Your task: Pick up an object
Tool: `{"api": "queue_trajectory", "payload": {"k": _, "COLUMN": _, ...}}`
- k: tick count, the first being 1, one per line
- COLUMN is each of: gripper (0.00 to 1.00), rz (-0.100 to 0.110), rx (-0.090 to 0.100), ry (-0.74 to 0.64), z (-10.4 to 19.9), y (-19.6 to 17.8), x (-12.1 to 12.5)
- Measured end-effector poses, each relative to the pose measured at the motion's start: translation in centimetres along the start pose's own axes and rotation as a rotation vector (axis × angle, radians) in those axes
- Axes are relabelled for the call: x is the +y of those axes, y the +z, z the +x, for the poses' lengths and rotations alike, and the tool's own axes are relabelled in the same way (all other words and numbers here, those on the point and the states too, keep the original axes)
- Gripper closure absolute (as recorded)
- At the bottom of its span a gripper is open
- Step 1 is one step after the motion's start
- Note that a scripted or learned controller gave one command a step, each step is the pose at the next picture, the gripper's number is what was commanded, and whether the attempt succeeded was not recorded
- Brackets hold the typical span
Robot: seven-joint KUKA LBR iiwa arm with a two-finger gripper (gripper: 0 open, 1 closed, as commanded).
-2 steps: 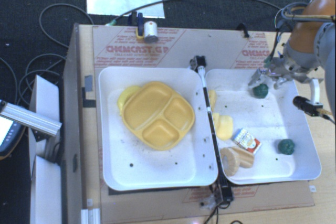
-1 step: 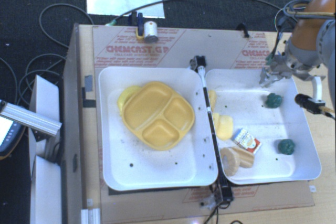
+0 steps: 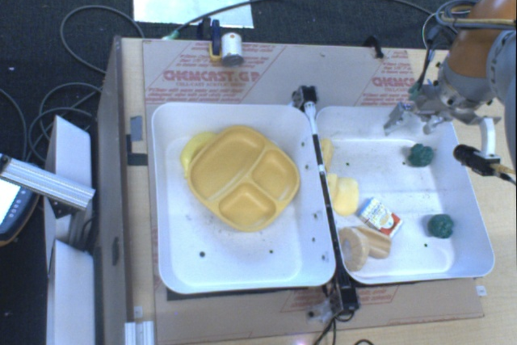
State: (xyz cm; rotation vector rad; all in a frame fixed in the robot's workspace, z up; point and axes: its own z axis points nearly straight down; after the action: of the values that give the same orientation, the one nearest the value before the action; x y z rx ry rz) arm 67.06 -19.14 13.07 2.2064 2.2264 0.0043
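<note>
camera view is showing the gripper (image 3: 414, 115) hanging over the back rim of the right bin (image 3: 477, 250), with the grey arm (image 3: 477, 61) reaching in behind it. 2 pale fingers (image 3: 395, 118) are spreading apart with bare bin floor showing between them, so the jaws are standing open and gripping nothing.

no object is lying between the jaws. the nearest candidate, a dark green lump (image 3: 419, 155), is sitting just below and slightly right of the jaws, apart from them. a second green lump (image 3: 440, 226) is lying further down from the jaws, toward the front of the bin. a small red and white carton (image 3: 380, 217) is resting well below the jaws and a little left, with a tan wooden piece (image 3: 363, 245) touching its lower edge. a pale yellow block (image 3: 346, 195) is sitting down and left of the jaws, near the divider between the bins.

far to the left of the jaws, a yellow divided tray (image 3: 242, 178) is lying in the left bin (image 3: 174, 254).

judging from this, the approach step is in hand and no grasp is made yet. the next move is probably calling for the jaws to shift over 1 object, most easily the nearer green lump, then descend with the fingers straddling it before closing. that lump looks small and rounded, so a poorly centred closing is risking a slip.
</note>
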Motion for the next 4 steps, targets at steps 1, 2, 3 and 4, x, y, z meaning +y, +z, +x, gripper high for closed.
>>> {"api": "queue_trajectory", "payload": {"k": 1, "gripper": 0.00, "rz": 0.008, "rx": 0.004, "ry": 0.007, "z": 6.0, "y": 1.1, "x": -9.5}}
{"api": "queue_trajectory", "payload": {"k": 2, "gripper": 0.00, "rz": 0.006, "rx": 0.004, "ry": 0.007, "z": 10.3, "y": -4.7, "x": -18.1}}
{"api": "queue_trajectory", "payload": {"k": 3, "gripper": 0.00, "rz": -0.003, "rx": 0.000, "ry": 0.008, "z": 8.4, "y": 4.2, "x": -18.1}}
{"api": "queue_trajectory", "payload": {"k": 4, "gripper": 0.00, "rz": -0.006, "rx": -0.004, "ry": 0.010, "z": 8.9, "y": 4.1, "x": -18.1}}
